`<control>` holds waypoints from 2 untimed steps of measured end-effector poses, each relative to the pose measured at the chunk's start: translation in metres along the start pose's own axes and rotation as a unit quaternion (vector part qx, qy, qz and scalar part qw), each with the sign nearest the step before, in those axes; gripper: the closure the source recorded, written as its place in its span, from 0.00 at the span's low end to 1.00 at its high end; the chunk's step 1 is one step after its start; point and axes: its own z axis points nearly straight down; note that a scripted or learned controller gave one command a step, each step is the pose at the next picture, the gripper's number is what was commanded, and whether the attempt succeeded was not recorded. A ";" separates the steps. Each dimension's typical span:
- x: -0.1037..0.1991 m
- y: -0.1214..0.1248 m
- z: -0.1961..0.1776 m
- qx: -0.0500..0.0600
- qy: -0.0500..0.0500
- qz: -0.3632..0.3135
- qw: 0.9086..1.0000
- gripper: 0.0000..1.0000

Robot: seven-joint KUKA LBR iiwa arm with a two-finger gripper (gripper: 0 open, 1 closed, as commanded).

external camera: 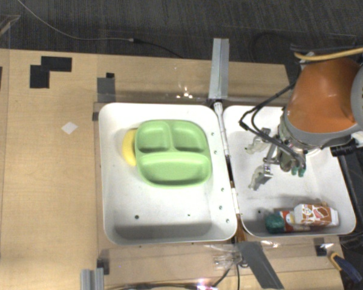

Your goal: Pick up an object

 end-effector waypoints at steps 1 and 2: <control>-0.027 -0.076 0.002 0.001 -0.002 -0.055 0.999 0.00; 0.012 -0.063 -0.059 0.000 -0.002 -0.025 1.000 0.00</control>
